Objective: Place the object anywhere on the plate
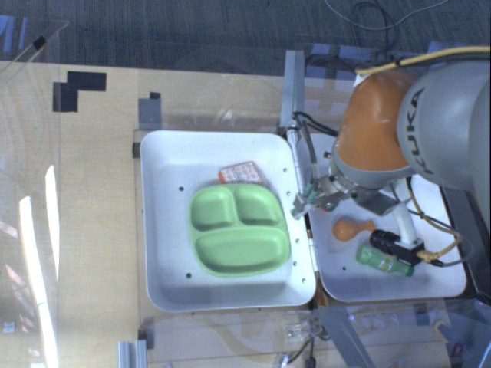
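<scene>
Jaws of the gripper (311,198) are too blurred to judge, so I cannot tell if they are apart or together. It hangs over the wall between the bins, beside the green plate (238,232). The orange object (353,227) and the green bottle (386,256) lie in the right bin (453,286), off the plate. Descending here risks striking that wall.

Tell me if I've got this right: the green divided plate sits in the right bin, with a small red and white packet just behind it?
Not quite. The camera view shows the green divided plate in the left bin, not the right one. The rest stands: the small red and white packet lies just behind the plate, in that same bin.
</scene>
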Tool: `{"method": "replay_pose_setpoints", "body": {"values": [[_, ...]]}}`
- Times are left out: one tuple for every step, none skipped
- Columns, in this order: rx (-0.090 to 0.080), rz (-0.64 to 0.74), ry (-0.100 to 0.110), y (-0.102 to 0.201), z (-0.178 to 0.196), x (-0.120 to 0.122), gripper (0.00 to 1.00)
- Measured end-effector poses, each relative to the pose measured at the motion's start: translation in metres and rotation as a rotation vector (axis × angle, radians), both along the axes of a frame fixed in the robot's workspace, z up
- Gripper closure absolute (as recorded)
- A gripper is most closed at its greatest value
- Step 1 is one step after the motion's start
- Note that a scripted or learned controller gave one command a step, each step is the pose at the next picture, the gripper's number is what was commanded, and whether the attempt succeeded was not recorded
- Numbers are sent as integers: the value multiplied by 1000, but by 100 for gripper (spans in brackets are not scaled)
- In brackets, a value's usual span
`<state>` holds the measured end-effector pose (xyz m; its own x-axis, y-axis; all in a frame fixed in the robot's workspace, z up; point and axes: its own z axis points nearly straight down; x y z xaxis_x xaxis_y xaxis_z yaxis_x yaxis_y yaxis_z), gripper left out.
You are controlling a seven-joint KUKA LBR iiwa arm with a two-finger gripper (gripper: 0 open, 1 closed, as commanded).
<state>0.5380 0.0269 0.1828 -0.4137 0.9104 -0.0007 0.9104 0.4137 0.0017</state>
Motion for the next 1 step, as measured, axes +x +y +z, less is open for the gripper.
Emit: {"method": "replay_pose_setpoints", "body": {"values": [[0,41,0,-21,0,46,100]]}}
